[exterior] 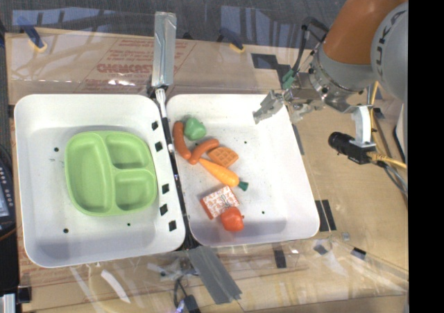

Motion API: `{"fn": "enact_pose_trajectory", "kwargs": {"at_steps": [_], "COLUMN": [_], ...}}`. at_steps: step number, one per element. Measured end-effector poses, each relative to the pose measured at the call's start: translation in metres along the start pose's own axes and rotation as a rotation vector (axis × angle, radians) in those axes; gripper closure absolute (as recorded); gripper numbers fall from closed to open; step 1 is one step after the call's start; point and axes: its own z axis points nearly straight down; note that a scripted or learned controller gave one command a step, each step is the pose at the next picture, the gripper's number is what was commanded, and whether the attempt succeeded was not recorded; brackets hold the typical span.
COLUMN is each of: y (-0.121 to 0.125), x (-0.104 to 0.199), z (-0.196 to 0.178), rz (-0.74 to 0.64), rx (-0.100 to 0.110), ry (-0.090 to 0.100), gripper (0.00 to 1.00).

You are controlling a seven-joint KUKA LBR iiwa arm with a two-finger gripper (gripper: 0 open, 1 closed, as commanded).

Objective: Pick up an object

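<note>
Gripper (267,109) hovering over right bin (295,187) far corner, grip state unclear; food (220,173) lying untouched, pick pending.

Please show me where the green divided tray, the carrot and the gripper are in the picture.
green divided tray (83,166): camera view, on its large left compartment.
carrot (218,172): camera view, on the middle of its orange body.
gripper (267,108): camera view, at its fingertips, above the right bin's upper right corner.
</note>
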Motion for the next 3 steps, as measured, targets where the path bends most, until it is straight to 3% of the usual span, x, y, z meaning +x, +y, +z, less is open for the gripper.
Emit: {"fn": "enact_pose_trajectory", "kwargs": {"at_steps": [1, 2, 3], "y": [-0.023, -0.023, -0.014], "x": [0.042, 0.041, 0.073], "z": [0.186, 0.176, 0.16], "rz": [-0.158, -0.162, -0.315], "rx": [-0.001, 0.0, -0.004], "ry": [0.001, 0.001, -0.001], "gripper": [0.0, 1.0, 1.0]}}
